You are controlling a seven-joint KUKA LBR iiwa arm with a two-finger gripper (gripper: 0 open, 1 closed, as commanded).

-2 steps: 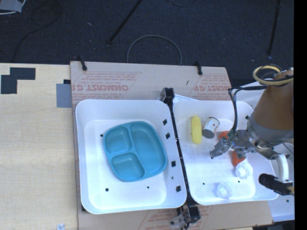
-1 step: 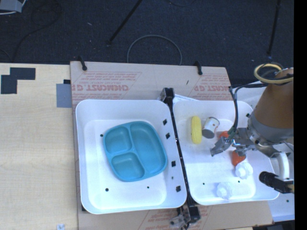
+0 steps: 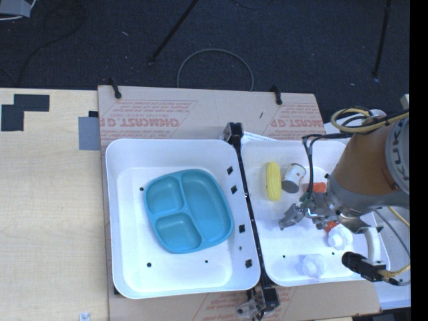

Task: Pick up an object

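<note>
Yellow corn cob (image 3: 273,180) just beside the claw (image 3: 291,217), apart

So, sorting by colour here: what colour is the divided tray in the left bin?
Light blue, a plain divided tray with three compartments, seen clearly in the camera view.

grey arm (image 3: 401,159) with a broad orange band (image 3: 361,162), yellow and black cables looped above it.

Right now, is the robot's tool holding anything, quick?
Tool: low in the right white bin, below the yellow corn-shaped toy; open, shut or holding something cannot be told.
</note>
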